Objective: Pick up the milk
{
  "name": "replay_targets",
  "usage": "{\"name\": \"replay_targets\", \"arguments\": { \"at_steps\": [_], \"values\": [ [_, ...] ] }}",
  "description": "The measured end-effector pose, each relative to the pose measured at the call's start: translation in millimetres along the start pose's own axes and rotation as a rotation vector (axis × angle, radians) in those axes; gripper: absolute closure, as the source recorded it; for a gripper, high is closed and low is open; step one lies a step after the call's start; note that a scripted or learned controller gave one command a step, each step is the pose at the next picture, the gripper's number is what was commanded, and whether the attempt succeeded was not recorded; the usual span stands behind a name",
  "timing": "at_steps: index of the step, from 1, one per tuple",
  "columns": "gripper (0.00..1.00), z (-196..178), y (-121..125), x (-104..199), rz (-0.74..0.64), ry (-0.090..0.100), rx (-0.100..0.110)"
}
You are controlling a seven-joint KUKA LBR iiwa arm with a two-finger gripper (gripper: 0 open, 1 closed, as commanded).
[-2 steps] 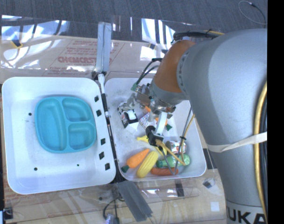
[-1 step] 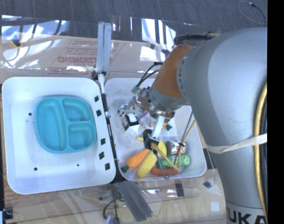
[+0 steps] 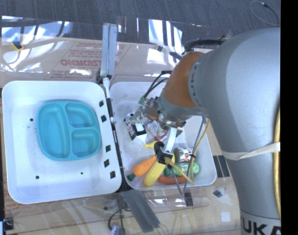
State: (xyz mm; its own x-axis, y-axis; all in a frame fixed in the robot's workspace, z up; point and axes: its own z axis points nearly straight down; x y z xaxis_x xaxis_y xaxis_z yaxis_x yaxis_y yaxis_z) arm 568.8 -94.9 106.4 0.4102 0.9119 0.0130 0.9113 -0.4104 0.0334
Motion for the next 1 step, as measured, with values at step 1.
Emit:
{"name": "replay_targets", "arguments": {
  "at_steps": [1],
  "values": [
    [0.0,-0.3,-15.3,-2.2,0.19,0.002,0.0]
  ]
}}
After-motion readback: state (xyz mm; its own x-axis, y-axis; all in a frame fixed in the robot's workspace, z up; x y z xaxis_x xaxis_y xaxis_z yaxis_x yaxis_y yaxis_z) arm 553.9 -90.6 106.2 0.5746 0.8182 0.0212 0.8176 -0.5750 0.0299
